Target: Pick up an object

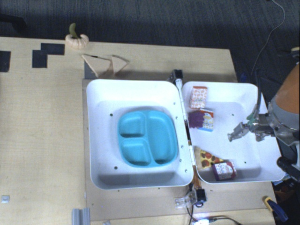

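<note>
Purple-faced packet (202,119) lies in the right bin (243,90), close to its left wall, with a pale red-patterned packet (198,97) just beyond it on the far side and a dark wrapped item (224,170) near the front. The gripper (238,132) hangs over bare bin floor to the right of the purple packet, fingers spread and holding nothing. A good pick would mean shifting left to centre over it before descending. The left bin (101,102) holds a blue divided tray (147,137).

Bare floor mid right bin (243,139); packets (201,120) along left wall
</note>
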Available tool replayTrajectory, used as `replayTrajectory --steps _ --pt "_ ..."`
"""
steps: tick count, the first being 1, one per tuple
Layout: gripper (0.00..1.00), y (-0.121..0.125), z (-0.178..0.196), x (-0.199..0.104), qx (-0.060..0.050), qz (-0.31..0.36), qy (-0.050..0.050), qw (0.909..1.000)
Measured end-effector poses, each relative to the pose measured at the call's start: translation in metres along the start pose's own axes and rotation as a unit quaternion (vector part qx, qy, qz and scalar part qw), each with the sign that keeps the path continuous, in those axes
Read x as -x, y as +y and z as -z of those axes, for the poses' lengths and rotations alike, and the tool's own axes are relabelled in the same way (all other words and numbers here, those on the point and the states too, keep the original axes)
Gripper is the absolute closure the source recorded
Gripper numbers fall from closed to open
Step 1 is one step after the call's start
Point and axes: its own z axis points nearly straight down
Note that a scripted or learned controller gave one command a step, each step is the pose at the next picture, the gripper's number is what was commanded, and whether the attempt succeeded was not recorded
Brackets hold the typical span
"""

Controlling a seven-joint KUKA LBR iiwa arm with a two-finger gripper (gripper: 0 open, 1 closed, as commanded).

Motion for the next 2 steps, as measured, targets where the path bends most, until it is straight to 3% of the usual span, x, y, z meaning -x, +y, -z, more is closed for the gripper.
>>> replayTrajectory --steps 1,2 --pt "0.00 -0.001 -0.114 0.012 -0.001 0.000 0.000 1.0000" --pt "1.00 0.001 -0.103 0.012 0.001 0.000 0.000 1.0000"
